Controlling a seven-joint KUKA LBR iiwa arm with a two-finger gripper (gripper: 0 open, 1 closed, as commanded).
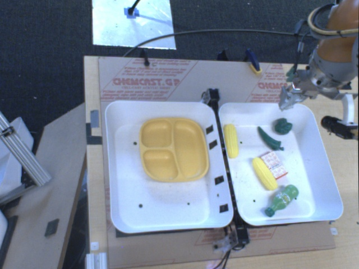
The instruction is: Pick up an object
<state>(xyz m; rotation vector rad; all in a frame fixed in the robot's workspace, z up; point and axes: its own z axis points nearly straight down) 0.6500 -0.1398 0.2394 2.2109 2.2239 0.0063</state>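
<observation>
Hovering jaws point(287, 101), state unclear, above right bin point(324, 150); "CHEMCAST GP" printed on board point(168, 77) beneath.

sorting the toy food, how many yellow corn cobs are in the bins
2, both in the right bin: one corn cob along its left wall, the other near the middle beside a small red-and-white packet.

The bench point(168, 74) bears two white bins point(126, 206) point(320, 200) side by side.

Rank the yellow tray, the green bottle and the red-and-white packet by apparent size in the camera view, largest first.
1. yellow tray, by far the largest.
2. green bottle.
3. red-and-white packet, though it looks close to the bottle, so that order is unsure.
</observation>
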